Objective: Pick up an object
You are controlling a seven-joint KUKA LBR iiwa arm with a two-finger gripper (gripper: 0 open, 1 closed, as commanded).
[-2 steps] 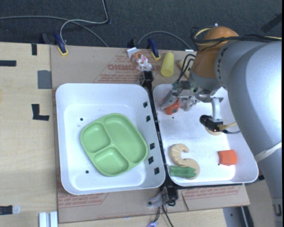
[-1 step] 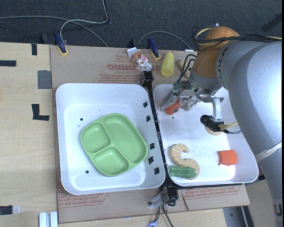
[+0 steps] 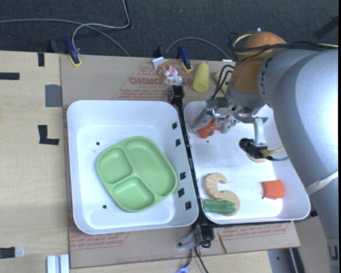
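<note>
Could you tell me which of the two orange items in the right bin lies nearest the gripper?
The orange piece at the gripper, near the bin's far left corner; the orange block lies toward the near right.

Divided plate (image 3: pixel 137 173) — in left bin (image 3: pixel 82 116)

The grey arm (image 3: pixel 307 107) reaches in from the right, its pincer (image 3: pixel 211 118) pointing down and left.
</note>
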